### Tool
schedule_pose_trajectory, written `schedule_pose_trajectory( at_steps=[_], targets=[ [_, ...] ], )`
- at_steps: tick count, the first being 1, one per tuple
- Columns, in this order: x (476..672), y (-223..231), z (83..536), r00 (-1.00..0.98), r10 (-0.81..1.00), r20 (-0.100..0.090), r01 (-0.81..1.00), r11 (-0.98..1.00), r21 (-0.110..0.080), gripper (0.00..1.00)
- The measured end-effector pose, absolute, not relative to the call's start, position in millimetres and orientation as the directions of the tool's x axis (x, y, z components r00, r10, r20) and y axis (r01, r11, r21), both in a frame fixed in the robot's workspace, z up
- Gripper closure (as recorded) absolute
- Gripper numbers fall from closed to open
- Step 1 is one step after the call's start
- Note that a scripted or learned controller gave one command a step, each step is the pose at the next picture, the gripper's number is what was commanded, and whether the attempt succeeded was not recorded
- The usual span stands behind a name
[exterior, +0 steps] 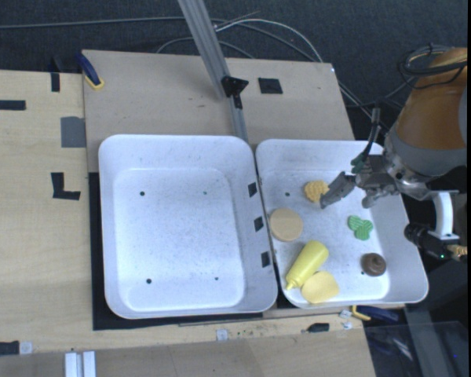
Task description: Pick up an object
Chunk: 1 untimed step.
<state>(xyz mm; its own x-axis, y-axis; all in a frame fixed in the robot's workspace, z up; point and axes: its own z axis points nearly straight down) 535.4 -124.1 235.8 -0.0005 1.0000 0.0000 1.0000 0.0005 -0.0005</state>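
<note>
The right bin [392,289] holds several small objects. A small yellow lumpy piece [315,189] lies near its middle, and a tan round disc [286,225] sits by the left wall. A yellow bottle [305,262] and a yellow lump [321,287] lie at the front. A green piece [360,227] and a brown piece [373,265] are on the right side. My gripper [352,195] hangs over the bin's upper right part, open, its left finger [335,190] just right of the small yellow piece. Nothing is between the fingers.
The left bin [118,210] stands beside the right one, sharing a raised middle wall. A grey pole [212,45] slants over the bench behind the bins. The arm's orange-banded body [432,124] hangs over the right bin's far right corner.
</note>
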Motion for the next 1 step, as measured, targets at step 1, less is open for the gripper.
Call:
schedule_pose_trajectory(
  at_steps=[1],
  targets=[
    [509.5,-76.5,249.6,-0.018,1.0,0.001,1.0,0.018,0.001,0.0]
  ],
)
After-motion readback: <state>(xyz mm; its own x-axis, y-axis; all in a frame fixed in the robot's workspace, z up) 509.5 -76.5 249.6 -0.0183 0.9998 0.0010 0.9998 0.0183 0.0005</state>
